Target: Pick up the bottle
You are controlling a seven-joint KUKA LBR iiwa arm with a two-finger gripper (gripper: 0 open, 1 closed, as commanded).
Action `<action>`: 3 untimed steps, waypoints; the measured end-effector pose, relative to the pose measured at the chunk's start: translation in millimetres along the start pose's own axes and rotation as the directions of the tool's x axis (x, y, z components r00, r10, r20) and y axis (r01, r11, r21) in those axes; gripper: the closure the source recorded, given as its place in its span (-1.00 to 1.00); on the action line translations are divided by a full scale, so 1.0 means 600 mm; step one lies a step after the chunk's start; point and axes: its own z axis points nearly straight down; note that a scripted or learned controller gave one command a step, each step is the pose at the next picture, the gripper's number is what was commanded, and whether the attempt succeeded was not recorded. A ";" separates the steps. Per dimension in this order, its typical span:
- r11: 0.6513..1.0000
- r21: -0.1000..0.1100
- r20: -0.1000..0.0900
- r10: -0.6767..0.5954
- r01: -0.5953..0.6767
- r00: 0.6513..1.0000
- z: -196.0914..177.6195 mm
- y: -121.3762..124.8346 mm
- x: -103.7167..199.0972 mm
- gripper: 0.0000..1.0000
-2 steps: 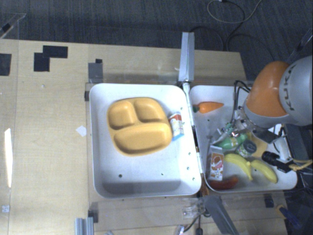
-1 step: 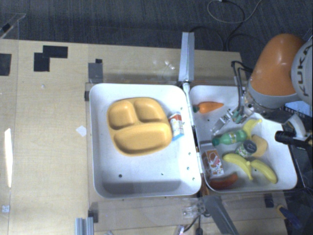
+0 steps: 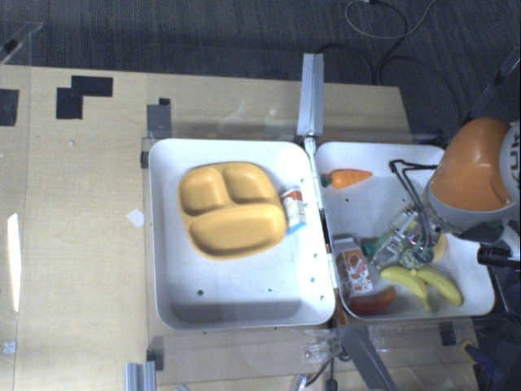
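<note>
Pale wooden bench (image 3: 73, 243) fills most of your view, with dark carpet (image 3: 203, 15) beyond its far edge and a thin cable (image 3: 383, 15) looped on that carpet. Two shallow white bins sit side by side on the bench, touching along a shared edge.

Your left bin (image 3: 236, 300) holds a yellow sectioned tray (image 3: 232, 210), three compartments, lying flat in the far half. Just beside the tray's right edge, against the bin's right wall, lies a small can-like container (image 3: 294, 208) with a white, red and blue label.

Your right bin (image 3: 370, 198) holds a carrot (image 3: 350, 178) near the far wall. Along the near side lie a flat packet with a red printed label (image 3: 356, 270), a red item (image 3: 373, 301) at the near rim, and two bananas (image 3: 423, 283) side by side.

The bottle (image 3: 384, 247), greenish with a dark cap end, lies tilted in the middle of the right bin, just beyond the bananas.

Your arm (image 3: 472, 173) reaches in from the right, its orange band large over the bin's right side. The gripper (image 3: 411, 239) is down at the bottle's right end; whether it is parted or closed, you cannot tell from here.
</note>
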 end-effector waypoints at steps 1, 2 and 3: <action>1.000 -0.006 0.006 0.002 -0.002 1.000 -0.019 0.005 -0.002 1.00; 0.999 -0.002 0.002 0.045 -0.045 0.999 -0.257 0.130 0.039 1.00; 0.999 -0.007 0.008 0.041 -0.041 0.999 -0.276 0.134 0.038 1.00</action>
